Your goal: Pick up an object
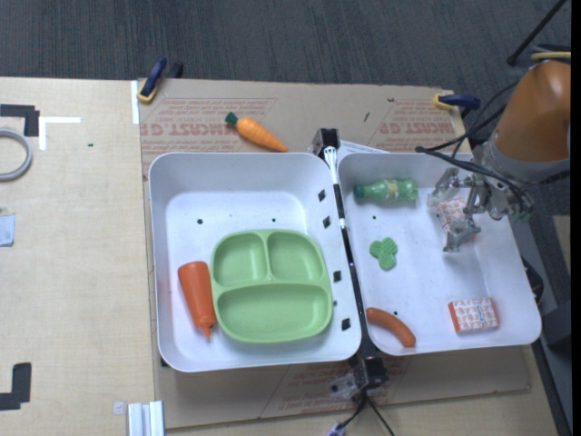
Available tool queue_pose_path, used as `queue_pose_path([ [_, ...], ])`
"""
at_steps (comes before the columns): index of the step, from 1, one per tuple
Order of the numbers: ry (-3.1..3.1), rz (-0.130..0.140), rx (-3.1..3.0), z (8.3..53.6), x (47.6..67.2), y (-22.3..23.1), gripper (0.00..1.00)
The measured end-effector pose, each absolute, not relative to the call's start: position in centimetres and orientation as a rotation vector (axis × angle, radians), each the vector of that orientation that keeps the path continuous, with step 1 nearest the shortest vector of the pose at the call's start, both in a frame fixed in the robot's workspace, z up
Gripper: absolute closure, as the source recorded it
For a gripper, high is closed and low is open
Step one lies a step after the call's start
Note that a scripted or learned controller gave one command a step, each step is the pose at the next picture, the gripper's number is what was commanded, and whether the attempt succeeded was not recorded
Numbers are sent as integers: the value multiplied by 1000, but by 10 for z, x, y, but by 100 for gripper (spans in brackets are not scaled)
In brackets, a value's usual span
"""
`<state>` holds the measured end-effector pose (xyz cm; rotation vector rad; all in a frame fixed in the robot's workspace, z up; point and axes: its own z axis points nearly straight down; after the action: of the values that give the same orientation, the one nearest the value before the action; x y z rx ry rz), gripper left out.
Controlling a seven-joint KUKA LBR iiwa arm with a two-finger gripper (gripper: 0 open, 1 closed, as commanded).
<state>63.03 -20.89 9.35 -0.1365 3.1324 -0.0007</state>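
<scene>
Reaching in from the right, the grey arm with its orange band holds its pincer point(461, 218) over the upper right part of the right bin point(508, 271), low above the white floor; whether it is apart or together cannot be told, and nothing can be seen held in it. Just to its left in the same bin lies a green bottle point(387, 190) on its side near the far wall, with a small green leafy piece point(385, 252) below it toward the middle. A sausage point(391, 327) rests at the bin's near left corner, and a small red-and-white packet point(473, 315) lies at its near right. In the left bin point(172, 198), a green divided plate point(271, 286) sits with an orange carrot point(196, 296) just beside its left edge. A second carrot point(257, 133) lies outside the bins on the cardboard-covered table point(73, 271), beyond the left bin's far wall.
</scene>
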Motion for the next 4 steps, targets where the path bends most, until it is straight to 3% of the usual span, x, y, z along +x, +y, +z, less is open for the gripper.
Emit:
queue_pose_path([
  [1, 3062, -1, -672, 94, 660, -192, 0],
  [3, 2717, 1, -1570, 93, 601, -193, 0],
  [4, 2625, -2, -1715, 110, 660, -222, 0],
])
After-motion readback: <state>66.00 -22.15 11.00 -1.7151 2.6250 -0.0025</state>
